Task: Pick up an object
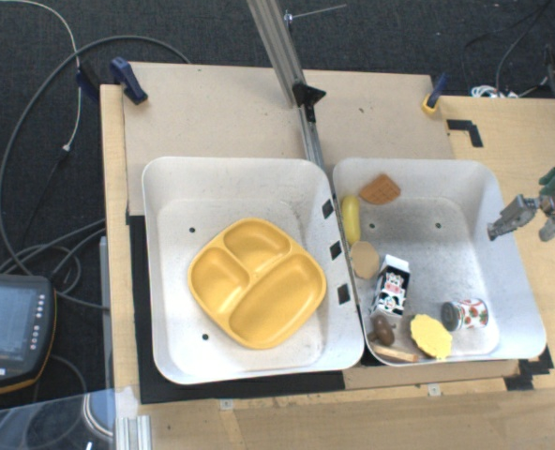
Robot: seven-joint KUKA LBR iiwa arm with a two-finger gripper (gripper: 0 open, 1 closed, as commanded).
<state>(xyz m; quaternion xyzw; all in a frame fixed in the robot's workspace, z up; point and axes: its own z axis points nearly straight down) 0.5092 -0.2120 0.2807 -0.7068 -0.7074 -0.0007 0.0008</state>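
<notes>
The right bin (502, 251) holds several small items along its left and front sides: a brown waffle piece (381, 190), a yellow banana (351, 220), a tan round piece (364, 259), a black-and-white carton (391, 289), a dark brown lump (382, 329), a yellow blob (431, 336) and a small tin can (467, 315) lying on its side. My gripper (528, 225) hangs over the bin's right rim, far from all of them. Its two fingers stand apart and open, with nothing between them.
The left bin (165, 251) carries a yellow divided plate (257, 281). A metal rail (287, 54) slants down from the top to the seam between the bins. Blue and yellow clamps sit on the bench's back corners. A tablet (10, 331) lies off the bench at left.
</notes>
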